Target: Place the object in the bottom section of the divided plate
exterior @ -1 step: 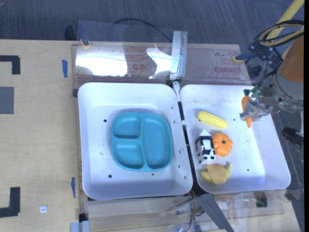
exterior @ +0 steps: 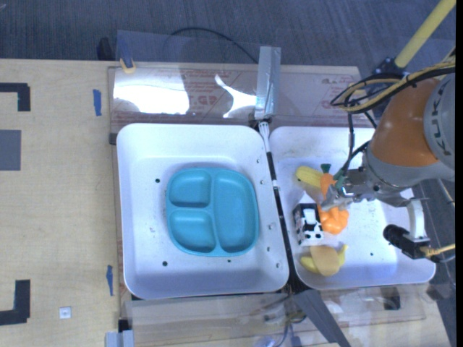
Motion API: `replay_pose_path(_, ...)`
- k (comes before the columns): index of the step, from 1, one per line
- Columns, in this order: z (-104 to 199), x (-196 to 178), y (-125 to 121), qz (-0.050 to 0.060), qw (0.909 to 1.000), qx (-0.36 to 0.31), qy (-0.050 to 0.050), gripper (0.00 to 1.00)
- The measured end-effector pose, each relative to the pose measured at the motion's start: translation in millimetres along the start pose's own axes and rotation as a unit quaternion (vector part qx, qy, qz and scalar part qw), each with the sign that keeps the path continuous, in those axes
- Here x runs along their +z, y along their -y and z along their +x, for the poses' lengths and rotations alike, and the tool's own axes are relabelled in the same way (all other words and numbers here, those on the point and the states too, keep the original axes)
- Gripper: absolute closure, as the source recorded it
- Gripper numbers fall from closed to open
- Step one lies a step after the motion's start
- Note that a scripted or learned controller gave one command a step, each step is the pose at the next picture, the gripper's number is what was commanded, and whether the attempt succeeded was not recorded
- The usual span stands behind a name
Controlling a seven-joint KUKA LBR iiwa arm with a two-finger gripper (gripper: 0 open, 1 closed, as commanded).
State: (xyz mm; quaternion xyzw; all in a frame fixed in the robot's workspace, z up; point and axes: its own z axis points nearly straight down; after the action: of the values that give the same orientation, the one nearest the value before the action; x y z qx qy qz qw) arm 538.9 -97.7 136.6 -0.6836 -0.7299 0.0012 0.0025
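A blue divided plate [exterior: 213,210] with three sections lies in the middle of the left white bin [exterior: 137,157]. My gripper [exterior: 338,194] hangs low over the right bin [exterior: 383,259], among the toys at its left side. Directly under and beside it are an orange rounded toy [exterior: 334,220] and a small orange piece with a green tip [exterior: 327,181]. Whether the gripper touches either of them I cannot tell. A yellow toy [exterior: 307,176] lies just left of the gripper.
A black-and-white toy [exterior: 309,224] lies against the right bin's left wall, with a pale yellow toy [exterior: 323,260] below it. The divider wall [exterior: 275,194] separates the two bins. Cables and the orange-banded arm [exterior: 409,132] cover the right bin's far side.
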Motion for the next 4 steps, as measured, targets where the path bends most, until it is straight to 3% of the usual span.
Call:
replay_pose_path(1, 57.7, -49.3, -31.9, -0.004, 0.9998, -0.017, 0.001, 1.00)
replay_pose_path(2, 134.0, -47.6, -29.0, -0.001, 0.9978, -0.066, 0.000, 1.00)
replay_pose_path(3, 183.1, -47.1, -14.4, 0.000, 0.9998, -0.017, 0.000, 1.00)
replay_pose_path(4, 228.3, 25.4, -27.3, -0.004, 0.9987, 0.051, 0.001, 1.00)
